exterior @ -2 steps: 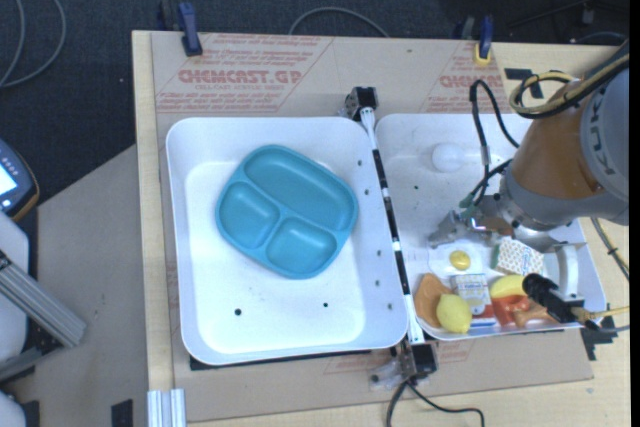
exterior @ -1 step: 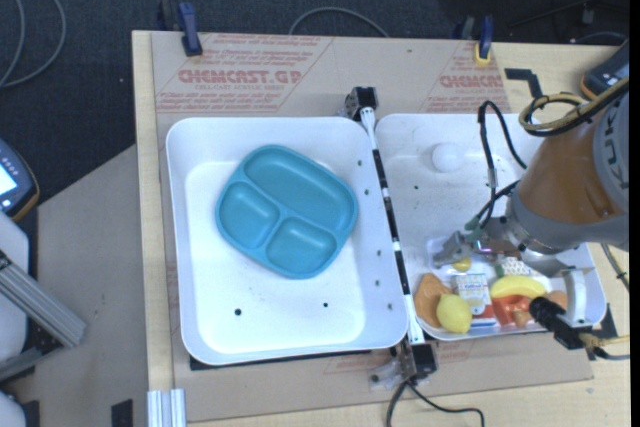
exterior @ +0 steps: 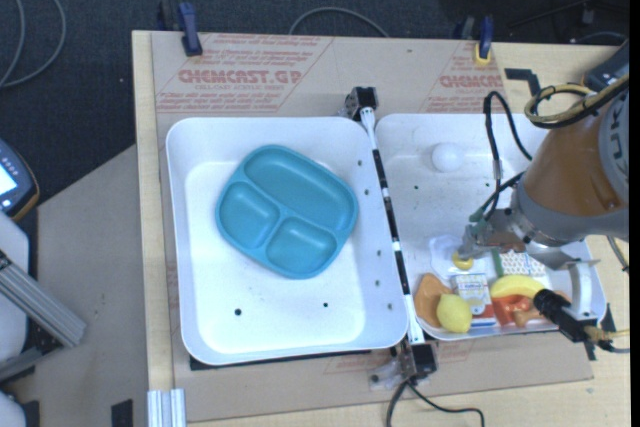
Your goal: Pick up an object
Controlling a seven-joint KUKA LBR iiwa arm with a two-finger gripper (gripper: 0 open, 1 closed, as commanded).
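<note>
**K:** Claw (exterior: 468,250) sits low in the right bin (exterior: 420,140), toward the near end, right at the far edge of the toy food pile. Can't tell its state; the wrist blocks the tips.

**M:** What's under it?

**K:** Small packet (exterior: 475,289) with a yellow top just nearside of the claw, close to touching. Lemon (exterior: 454,313) a bit further toward the near wall, with an orange slice (exterior: 430,296) to its left against the divider. Banana (exterior: 516,287) and a red piece (exterior: 508,311) lie off to the right, under the arm (exterior: 570,185).

**M:** Banana's axis?

**K:** Roughly left-right across the bin, half hidden by the wrist. Poor candidate from here.

**M:** So nearest target?

**K:** My call: the packet, then the lemon. Both lie toward the near wall from the claw, so the move is a short shift nearside, then down. Nothing visibly held yet.

**M:** Other stuff?

**K:** White ball (exterior: 445,156) at the far end of the same bin, well apart. Blue divided plate (exterior: 287,210) alone in the left bin (exterior: 190,235), across the divider — far reach, flat, hard to pinch.

**M:** Risk?

**K:** Pile's crowded against the near wall; tips could land on two items at once.
</note>
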